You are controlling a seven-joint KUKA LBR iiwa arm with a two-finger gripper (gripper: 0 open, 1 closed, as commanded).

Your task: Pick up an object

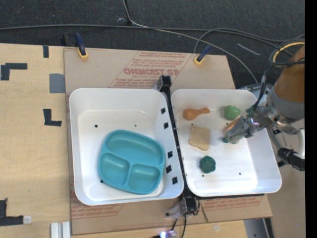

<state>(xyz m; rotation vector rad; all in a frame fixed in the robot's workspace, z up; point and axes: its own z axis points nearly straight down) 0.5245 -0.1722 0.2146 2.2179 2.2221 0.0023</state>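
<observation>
You have two shallow white plastic bins side by side on the bench. The left bin [79, 133] holds one thing: a teal plastic tray with three compartments [131, 161], lying flat and turned at a slight angle, toward the bin's near right part.

The right bin [257, 180] holds the small pieces. An orange drumstick-shaped toy [195, 113] lies near its far left, and just below it sits a tan square piece that looks like a slice of bread or a sponge [200, 138]. Nearer you, well apart from the walls, is a dark green lumpy toy like a broccoli head [208, 164]. At the far right of the bin sits a light green rounded toy [231, 112].

The grey arm with its orange band [290, 86] reaches in from the right over the right bin's right rim. Its two-finger gripper [234, 131] is low over the bin floor, just below the light green rounded toy and to the right of the tan piece. You can see something reddish and greenish at the tips, but it is too blurred to tell whether that is a held object or part of the gripper, and you cannot tell how far the gripper is spread.
</observation>
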